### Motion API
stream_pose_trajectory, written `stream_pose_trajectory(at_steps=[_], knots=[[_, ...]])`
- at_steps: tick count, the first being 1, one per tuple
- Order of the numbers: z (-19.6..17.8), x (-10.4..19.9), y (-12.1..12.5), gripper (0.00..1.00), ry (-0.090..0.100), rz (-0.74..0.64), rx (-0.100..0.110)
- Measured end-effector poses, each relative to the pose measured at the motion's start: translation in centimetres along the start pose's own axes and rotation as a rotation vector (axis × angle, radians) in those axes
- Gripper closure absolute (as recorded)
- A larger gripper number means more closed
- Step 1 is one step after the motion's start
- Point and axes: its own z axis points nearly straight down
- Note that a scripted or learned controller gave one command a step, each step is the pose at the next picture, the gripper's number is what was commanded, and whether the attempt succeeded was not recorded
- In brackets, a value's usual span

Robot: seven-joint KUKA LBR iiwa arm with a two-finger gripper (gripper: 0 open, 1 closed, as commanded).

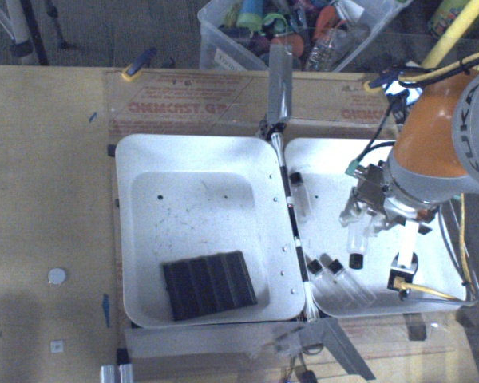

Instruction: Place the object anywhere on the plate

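Note:
A black ridged plate (209, 284) lies flat in the front part of the left bin (144, 166). In the right bin (327, 174) a clear vial with a black cap (298, 193) lies close to the wall between the bins. Two small dark-capped pieces (328, 266) rest near that bin's front left corner. My gripper (378, 266) hangs over the right bin's middle, open, its fingertips (356, 258) pointing down at the floor of the bin with nothing between them. It stands to the right of the small pieces and well apart from the plate.
A grey bar (279, 86) rises behind the junction of the bins. A clear tub of mixed toys (303, 18) stands beyond the bench. A yellow cable (435, 294) trails by the gripper. The divider wall (290, 214) separates the bins.

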Motion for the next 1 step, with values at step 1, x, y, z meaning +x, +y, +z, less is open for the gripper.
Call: stream_pose_trajectory(at_steps=[1], knots=[[2.58,7.95,4.88,1.0,0.0,-0.227,0.0]])
